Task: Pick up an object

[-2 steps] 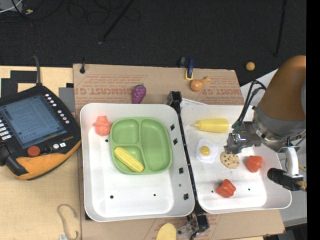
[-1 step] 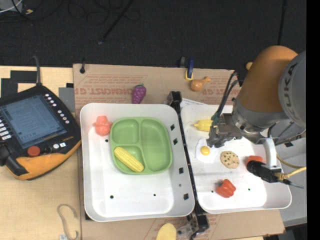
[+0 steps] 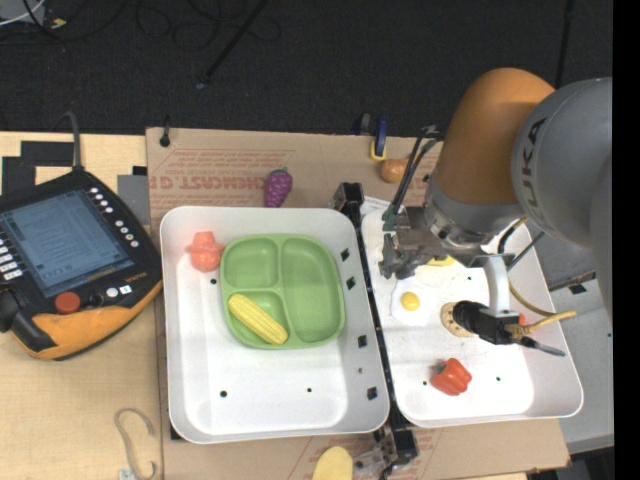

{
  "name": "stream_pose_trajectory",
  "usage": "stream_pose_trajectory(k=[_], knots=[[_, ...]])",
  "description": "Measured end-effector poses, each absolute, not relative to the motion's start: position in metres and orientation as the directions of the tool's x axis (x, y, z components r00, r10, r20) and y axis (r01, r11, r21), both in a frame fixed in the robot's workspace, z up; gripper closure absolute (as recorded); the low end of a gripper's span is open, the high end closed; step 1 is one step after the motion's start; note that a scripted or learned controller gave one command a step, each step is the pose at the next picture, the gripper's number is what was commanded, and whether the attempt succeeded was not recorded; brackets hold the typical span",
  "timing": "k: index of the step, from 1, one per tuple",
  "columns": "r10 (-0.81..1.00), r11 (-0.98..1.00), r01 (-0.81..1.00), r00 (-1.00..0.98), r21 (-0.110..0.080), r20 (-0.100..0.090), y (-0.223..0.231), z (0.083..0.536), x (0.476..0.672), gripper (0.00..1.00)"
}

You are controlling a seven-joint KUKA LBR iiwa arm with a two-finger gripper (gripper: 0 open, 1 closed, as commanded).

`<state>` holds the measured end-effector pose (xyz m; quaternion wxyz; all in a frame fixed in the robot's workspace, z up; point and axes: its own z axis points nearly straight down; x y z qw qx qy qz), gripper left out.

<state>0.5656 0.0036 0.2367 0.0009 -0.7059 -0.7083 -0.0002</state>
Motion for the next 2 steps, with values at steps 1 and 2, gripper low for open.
stream_pose_trajectory(k=[1, 2], knots=[[1.000, 0.002, 1.000, -0.002, -0.002, 0.001, 0.0365, 0.2263, 0.5902, 1.00], [1.000, -0.001, 1.000, 0.001, -0.002, 0.001, 0.0375, 0.2353, 0.5971, 1.00]])
